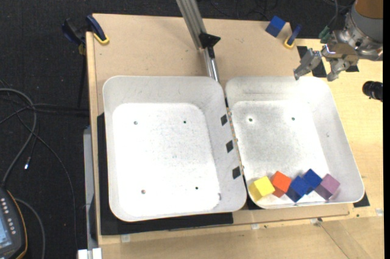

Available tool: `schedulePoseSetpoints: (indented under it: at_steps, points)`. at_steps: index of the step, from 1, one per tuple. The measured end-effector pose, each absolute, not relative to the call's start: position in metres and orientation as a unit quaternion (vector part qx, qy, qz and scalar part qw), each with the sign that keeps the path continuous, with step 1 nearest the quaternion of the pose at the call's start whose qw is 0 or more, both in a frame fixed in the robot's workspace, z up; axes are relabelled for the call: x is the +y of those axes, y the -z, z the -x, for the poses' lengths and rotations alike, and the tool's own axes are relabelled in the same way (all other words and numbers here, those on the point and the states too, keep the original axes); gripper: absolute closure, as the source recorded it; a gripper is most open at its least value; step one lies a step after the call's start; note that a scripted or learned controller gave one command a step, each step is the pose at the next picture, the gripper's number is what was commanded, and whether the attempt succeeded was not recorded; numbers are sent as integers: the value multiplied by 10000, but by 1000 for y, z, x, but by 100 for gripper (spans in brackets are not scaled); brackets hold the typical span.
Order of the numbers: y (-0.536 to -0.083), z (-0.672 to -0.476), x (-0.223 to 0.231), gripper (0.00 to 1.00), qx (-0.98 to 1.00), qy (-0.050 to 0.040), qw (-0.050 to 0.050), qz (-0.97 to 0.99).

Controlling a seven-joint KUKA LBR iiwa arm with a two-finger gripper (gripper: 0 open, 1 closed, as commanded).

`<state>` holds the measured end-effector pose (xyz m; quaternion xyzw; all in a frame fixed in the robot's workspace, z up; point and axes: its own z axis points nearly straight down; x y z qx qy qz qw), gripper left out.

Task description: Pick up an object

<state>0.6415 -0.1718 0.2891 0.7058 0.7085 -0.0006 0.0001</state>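
Gripper [319, 66], fingers spread and holding nothing, hangs above the right bin's [341, 130] far rim; coloured blocks [295, 185] cluster at its near edge.

Landmark: right bin [341, 136].

Four small cubes lie in a row along the bin's near wall, toward its near-right corner.
- Yellow cube [262, 188]: leftmost, at the foot of the near wall, touching the orange one.
- Orange cube [281, 183]: just right of yellow, turned slightly.
- Blue cube [304, 184]: right of orange, touching it; looks larger or possibly two blue pieces, cannot tell.
- Purple cube [329, 186]: rightmost, nearest the bin's right wall, beside blue.

All rest flat on the bin floor.
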Motion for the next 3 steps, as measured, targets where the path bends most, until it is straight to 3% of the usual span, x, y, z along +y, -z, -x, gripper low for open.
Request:
schedulePoseSetpoints:
  at_steps: [1, 2, 3]
  points:
    - [-183, -617, -131, 0, 7087, 23, -42, -7055]
    - [-247, -640, -149, 0, 7082, -18, 39, -7060]
    - [-96, -602, -108, 0, 7081, 23, -40, -7061]
